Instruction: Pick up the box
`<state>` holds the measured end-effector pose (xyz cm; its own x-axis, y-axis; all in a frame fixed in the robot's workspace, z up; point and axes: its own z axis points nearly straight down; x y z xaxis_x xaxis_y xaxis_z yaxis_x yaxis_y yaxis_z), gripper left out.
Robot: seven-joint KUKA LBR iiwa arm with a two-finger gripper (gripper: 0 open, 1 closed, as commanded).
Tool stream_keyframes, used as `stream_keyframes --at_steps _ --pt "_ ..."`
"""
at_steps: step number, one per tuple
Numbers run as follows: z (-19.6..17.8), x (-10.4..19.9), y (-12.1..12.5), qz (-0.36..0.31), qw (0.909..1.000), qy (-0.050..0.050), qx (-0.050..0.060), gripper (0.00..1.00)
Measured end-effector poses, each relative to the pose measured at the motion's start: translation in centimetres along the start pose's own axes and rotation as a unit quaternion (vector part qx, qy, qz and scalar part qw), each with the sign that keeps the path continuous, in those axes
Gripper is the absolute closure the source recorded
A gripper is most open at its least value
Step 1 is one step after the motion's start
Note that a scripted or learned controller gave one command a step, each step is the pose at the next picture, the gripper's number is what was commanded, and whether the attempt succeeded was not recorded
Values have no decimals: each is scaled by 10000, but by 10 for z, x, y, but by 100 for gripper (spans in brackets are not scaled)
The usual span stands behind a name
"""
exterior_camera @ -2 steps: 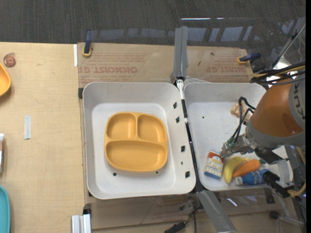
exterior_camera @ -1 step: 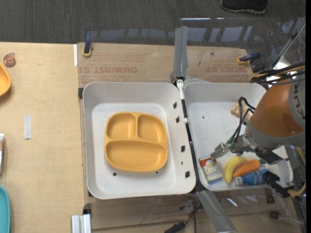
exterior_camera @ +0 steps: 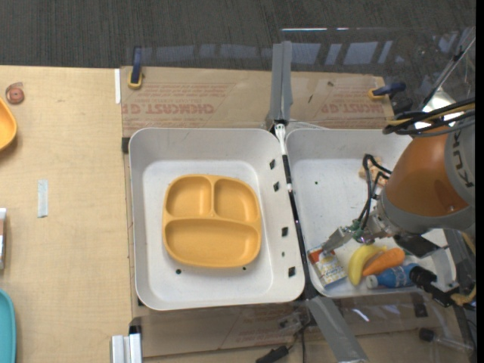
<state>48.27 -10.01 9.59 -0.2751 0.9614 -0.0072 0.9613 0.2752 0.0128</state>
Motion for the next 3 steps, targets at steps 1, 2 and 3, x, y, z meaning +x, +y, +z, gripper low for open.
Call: stream_keyframes --at_steps 1,2,3 --pt "0 -1 2 -235 9997 1 3 0" --pt "0 -1 2 -1046 9945 -5 -25 0" --pt "-20 -43 83 -1590 9872 52 73 0"
